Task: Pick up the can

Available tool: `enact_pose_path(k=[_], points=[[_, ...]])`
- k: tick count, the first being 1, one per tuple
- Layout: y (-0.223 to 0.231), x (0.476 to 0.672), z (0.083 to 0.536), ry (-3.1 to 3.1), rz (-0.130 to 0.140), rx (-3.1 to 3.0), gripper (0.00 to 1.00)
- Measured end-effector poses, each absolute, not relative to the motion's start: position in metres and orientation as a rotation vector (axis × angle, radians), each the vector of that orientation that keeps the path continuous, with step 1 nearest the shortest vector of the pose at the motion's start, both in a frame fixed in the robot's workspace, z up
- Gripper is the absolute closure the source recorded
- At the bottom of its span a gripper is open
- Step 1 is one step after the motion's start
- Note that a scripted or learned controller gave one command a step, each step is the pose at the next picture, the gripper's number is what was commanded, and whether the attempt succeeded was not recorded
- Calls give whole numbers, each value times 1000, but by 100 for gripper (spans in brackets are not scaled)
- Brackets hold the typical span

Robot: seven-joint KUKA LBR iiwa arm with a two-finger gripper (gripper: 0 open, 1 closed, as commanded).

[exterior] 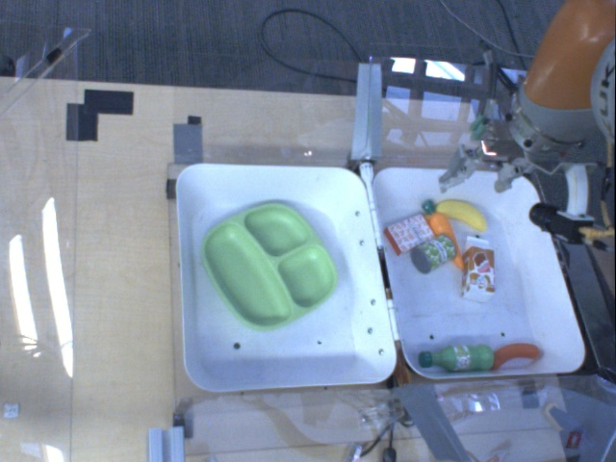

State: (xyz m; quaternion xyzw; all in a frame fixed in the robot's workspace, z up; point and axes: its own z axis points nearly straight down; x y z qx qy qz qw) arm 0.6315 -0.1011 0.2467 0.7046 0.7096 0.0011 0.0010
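Green bottle (460, 357) far below gripper (483, 169); fingers apart, empty; can (434, 253) wedged against carrot (443, 227), red carton (408, 231), likely misgrasp

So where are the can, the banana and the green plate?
can (434, 254), camera view, on its green-labelled side.
banana (462, 213), camera view, middle of its yellow curve.
green plate (270, 263), camera view, on the ridge between its compartments.

Can (434, 252) hemmed — carrot (442, 227), red packet (407, 232).
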Motion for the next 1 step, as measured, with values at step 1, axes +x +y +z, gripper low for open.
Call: enact_pose_path(k=[1], points=[[-103, 587, 160, 2055, 4, 2373, 0]])
